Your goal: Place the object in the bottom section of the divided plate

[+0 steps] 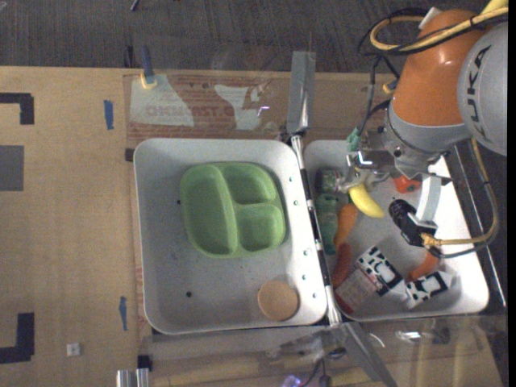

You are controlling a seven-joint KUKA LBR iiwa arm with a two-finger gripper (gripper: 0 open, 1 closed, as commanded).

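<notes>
the hand (364, 177) hovers over a yellow plastic toy banana (367, 202) in the right white bin (472, 293); grip state unclear; likely light, stiff, slippery, best pinched mid-curve

The green plate (234, 208) lies in the left bin (153, 240), a tan disc (278, 300) nearer that bin's front right corner. Right of the plate, in the right bin (472, 285), the gripper (360, 176) hangs just over a banana (367, 203), with a carrot (344, 222) beside it.
</notes>
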